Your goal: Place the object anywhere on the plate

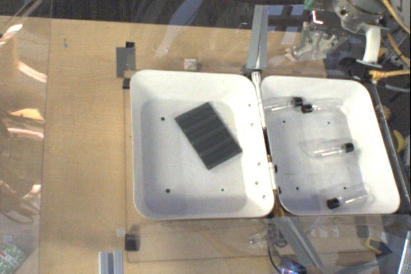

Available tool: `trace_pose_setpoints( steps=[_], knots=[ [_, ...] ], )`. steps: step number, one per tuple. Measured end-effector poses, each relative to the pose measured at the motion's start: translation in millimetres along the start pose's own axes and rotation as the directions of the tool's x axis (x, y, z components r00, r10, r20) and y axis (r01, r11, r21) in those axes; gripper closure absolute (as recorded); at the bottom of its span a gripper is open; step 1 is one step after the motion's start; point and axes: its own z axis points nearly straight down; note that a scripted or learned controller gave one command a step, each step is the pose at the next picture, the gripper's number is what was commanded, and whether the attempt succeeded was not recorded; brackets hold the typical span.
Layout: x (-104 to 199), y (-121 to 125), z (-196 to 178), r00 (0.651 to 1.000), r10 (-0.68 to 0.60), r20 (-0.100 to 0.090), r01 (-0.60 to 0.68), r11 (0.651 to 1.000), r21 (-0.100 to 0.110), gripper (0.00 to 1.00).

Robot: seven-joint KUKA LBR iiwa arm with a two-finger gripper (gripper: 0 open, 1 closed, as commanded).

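With the gripper [313,42] above the right bin's [379,138] far edge, its grip impossible to judge, the arm should descend squarely over one vial [331,150] before carrying it to the plate [208,135].

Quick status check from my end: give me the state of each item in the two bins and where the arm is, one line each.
Dark grey ribbed rectangular plate: lying flat in the left white bin, turned diagonally, nothing on it.
Clear plastic vial with black cap, top: lying on its side in the right white bin.
Clear vial, middle: on its side, same bin.
Clear vial, bottom: on its side, near the front wall.
Grey arm: above the right bin's far edge.
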Motion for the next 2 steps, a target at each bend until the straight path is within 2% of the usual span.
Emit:
trace_pose_setpoints(
  steps=[1,2],
  knots=[
    [-3,0,90,0.994,-0.112,-0.001,0.112,0.994,0.004,1.00],
    [24,-3,18,0.917,0.398,0.000,-0.398,0.917,0.000,1.00]
  ],
)
